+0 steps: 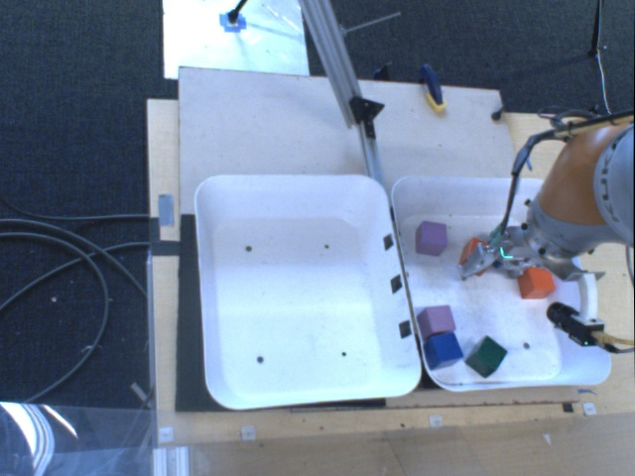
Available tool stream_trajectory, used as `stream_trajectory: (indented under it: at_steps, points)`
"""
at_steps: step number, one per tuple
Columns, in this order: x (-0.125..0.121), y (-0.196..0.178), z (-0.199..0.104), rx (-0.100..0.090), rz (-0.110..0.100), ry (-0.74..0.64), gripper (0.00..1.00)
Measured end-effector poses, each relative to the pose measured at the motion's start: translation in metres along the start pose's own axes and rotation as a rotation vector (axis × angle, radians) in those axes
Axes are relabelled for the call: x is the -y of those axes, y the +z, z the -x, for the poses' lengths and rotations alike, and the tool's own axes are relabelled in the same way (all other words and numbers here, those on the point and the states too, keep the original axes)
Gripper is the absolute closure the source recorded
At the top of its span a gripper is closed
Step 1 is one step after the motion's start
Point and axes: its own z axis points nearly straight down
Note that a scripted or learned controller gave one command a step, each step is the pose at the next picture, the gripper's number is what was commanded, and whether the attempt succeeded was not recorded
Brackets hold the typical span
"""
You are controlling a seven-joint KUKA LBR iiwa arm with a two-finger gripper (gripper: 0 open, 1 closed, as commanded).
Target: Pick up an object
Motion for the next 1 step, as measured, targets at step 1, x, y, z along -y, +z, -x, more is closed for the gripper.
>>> stream_trajectory:
  at_steps: [1]
  points:
    - [0.0000, 0.0000, 0.0000, 0.000, 0.000, 0.000, 0.00]
